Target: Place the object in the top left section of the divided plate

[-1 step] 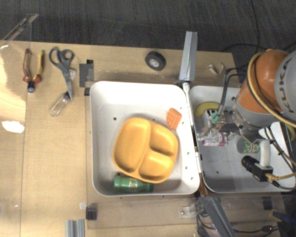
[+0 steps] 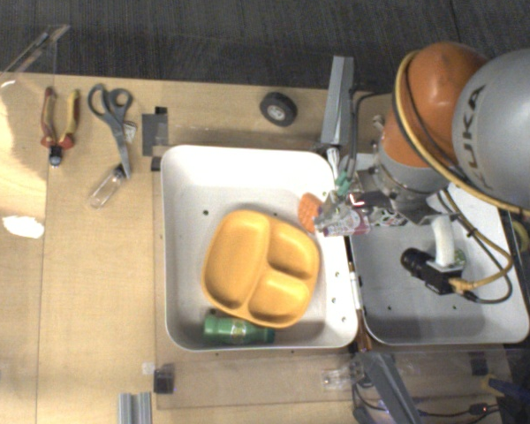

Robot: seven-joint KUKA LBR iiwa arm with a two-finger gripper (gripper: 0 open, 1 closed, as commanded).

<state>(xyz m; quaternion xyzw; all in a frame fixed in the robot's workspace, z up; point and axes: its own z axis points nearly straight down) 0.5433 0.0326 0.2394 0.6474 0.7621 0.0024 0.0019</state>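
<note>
1. Well, the gripper (image 2: 334,215) hovers at the plate's (image 2: 261,268) upper right edge, an orange object (image 2: 310,208) just beside it; I cannot tell its grasp.
2. Probably the carry step: next, move over the plate's top left section.

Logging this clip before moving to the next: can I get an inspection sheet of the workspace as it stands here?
Surface: wooden bench bearing two white bins, left bin and right bin.
Job's things: yellow plate in the left bin, tilted; orange object at the gripper's tip, off the plate's upper right rim.
Clutter: green bottle below the plate; scissors, pliers, tape roll on the bench.
Grippers: gripper over the left bin's right wall.
Cables: yellow cable over the right bin.
Surroundings: dark floor.
</note>
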